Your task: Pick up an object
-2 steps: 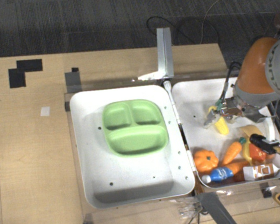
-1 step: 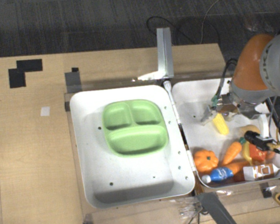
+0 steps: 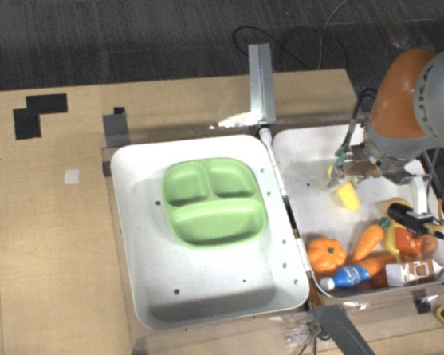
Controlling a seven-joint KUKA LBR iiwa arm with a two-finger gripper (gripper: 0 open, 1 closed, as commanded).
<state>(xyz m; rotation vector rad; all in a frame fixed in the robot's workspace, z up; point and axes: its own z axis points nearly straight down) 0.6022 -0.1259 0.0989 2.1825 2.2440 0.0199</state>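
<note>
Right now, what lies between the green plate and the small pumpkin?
In the camera view, the green plate and the pumpkin are separated by bare white floor of the left bin and the two bins' adjoining walls.

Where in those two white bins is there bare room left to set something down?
Left white bin: bare floor rings the green divided plate, widest along the near edge. Right white bin: bare at its far left corner, beside the gripper and the yellow piece. Its near edge is crowded with an orange pumpkin toy, carrot and bottles.
</note>
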